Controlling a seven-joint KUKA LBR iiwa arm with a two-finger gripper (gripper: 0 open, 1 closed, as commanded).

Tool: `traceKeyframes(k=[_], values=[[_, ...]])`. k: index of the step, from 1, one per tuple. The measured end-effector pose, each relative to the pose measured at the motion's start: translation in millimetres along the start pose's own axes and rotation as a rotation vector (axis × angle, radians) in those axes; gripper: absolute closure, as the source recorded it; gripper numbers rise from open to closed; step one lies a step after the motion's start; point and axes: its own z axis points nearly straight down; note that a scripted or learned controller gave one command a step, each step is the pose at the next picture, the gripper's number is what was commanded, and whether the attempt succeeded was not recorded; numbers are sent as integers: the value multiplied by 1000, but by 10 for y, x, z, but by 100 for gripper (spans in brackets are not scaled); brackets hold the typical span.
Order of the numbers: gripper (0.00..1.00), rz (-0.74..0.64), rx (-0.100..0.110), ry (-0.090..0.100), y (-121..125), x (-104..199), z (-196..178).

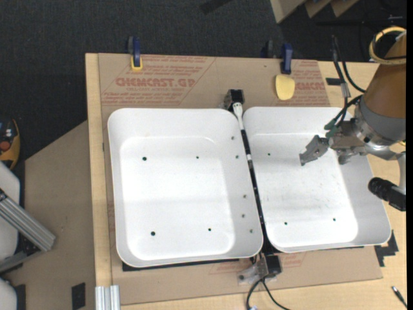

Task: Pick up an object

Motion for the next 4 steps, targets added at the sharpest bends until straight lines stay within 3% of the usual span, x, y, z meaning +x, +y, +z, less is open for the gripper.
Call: traceKeyframes(k=[1,2,3,4], values=[[0,-2,-21,-5,-34,-27,-1612],[100,-1,-6,-3,-39,-20,-1617],[100,-6,5,2,173,788,-838],[100,-3,-9,-1,201,930,-1663]])
